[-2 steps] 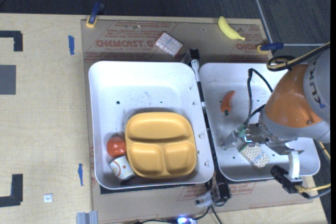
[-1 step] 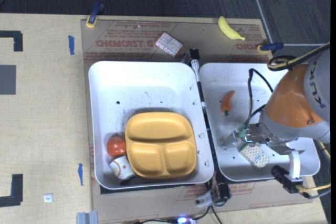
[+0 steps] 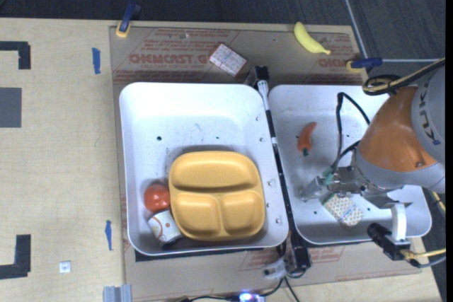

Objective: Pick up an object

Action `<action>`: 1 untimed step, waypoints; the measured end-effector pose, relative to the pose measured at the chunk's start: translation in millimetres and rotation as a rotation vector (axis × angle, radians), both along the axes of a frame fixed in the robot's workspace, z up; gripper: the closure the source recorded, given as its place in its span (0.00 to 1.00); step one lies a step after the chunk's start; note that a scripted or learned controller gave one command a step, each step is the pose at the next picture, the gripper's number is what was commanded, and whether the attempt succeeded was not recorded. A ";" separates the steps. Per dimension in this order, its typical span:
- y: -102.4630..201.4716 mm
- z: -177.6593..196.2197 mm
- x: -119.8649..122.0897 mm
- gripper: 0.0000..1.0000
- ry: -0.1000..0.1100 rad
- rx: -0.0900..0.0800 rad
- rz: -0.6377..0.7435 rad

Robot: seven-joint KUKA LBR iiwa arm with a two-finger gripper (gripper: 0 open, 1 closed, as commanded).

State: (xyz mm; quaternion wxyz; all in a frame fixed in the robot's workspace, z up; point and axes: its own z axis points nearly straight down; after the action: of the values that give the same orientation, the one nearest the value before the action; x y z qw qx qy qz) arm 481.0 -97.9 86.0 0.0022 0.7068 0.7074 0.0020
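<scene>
Pale wooden bench (image 3: 56,173) seen from above at a slant, with dark carpet beyond its far edge; a brown cardboard sheet on it carries two shallow white bins side by side.

Nearest the viewer, in the right bin (image 3: 311,231), the arm's gripper (image 3: 327,187) is down low over the bin floor. Just beside it, toward the near-right, lies a small white patterned packet (image 3: 344,208) — touching or almost touching the gripper, its long axis running diagonally from upper left to lower right. Whether the gripper is released or clenched cannot be told; the grey wrist and orange band hide it. The packet looks like the likeliest thing to pick up, since it lies closest.

A little farther back in the same bin, a small orange carrot-shaped toy (image 3: 306,138) lies apart from the gripper, its length pointing away from the viewer.

The left bin (image 3: 141,109) holds a yellow divided tray (image 3: 215,193), with a red ball (image 3: 156,197) and a small white and orange object (image 3: 163,225) touching its left side.

Beyond the bins — on the cardboard — lie a patterned card (image 3: 226,59) and a yellow banana (image 3: 310,39).
</scene>
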 end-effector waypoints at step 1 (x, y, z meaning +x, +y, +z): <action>5.2 -0.2 0.1 0.00 0.000 -0.001 -0.001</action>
State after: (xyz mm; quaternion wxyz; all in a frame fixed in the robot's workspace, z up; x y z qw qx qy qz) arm 481.1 -92.7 85.8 0.0024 0.7071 0.7071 0.0016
